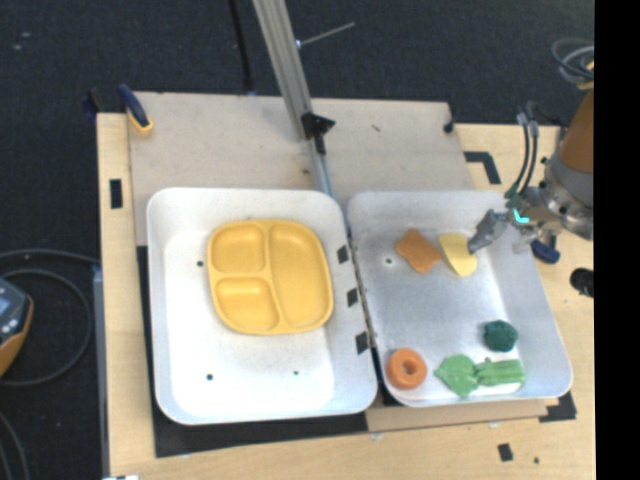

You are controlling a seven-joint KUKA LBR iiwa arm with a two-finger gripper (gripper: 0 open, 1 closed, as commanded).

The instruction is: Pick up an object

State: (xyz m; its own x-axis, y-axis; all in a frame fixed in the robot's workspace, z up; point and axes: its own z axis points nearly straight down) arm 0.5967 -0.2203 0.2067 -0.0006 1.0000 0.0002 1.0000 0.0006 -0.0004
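The right bin holds several small items. A brown-orange piece and a pale yellow piece lie side by side near its far middle. A dark green lump sits at the right, an orange ring at the near left corner, and a light green toy beside the ring. My gripper reaches in from the right, low over the bin's far right part. Its tip is just right of the yellow piece, close to it or touching it. I see nothing held.
The left bin carries a yellow divided plate. A slanted metal post rises behind the bins, its foot near where they meet. The arm's wrist and cables hang over the right bin's far right edge.
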